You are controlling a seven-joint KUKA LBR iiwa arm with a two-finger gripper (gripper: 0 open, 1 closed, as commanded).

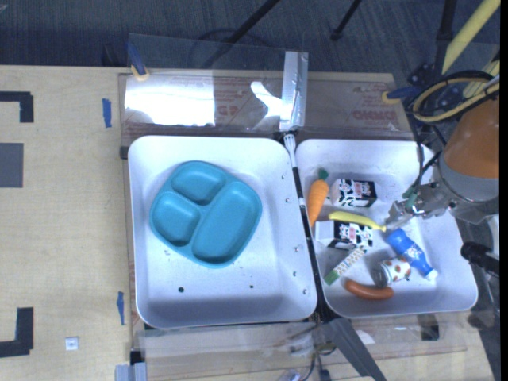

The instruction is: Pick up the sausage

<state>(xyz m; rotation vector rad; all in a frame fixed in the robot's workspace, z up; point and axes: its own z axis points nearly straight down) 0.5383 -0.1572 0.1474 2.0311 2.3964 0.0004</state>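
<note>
hand (406,207) above right bin (444,153) (sausage (367,290) inside)

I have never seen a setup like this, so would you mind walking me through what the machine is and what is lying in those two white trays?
The picture is taken by one fixed camera above a bench, looking down at a slant. The grey and orange shape at the right is a robot arm reaching in; its hand sits over the right bin, and I see nothing held in it. The left bin holds a blue divided plate. The right bin holds small toy foods: a carrot, a banana, two black-and-white cartons, a blue bottle, and the reddish sausage near the front edge. The arm is meant to pick up that sausage, which lies untouched, apart from the hand.
</note>
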